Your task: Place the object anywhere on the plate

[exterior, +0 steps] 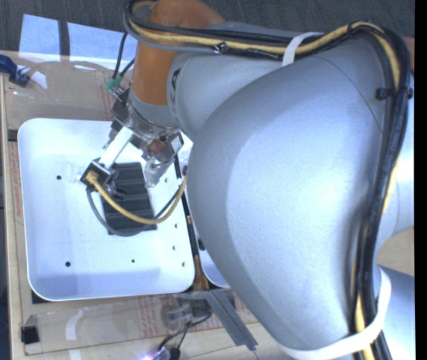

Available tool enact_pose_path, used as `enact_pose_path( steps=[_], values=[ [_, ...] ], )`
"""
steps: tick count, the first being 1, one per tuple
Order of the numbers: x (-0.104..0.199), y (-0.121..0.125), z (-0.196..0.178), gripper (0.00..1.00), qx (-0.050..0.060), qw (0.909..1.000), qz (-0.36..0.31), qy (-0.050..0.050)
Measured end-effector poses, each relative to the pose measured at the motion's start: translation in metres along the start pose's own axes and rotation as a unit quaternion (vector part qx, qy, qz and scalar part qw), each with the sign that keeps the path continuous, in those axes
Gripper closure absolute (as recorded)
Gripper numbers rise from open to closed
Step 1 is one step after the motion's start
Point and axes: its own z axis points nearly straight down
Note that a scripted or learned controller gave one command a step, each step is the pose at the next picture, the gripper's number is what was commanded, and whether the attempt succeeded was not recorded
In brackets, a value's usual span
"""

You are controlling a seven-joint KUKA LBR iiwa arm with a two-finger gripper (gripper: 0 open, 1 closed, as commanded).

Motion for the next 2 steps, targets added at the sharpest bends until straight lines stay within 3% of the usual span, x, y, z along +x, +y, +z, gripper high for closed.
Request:
enact_pose_path(
  steps=[1,2],
  values=[
    [0.0007,-0.0021,-0.0088,1.0,0.002,1.0,-0.004,-0.002],
    [0.0009,-0.0026,-0.0086,0.0,0.002,1.0,-0.005,-0.002]
  ],
)
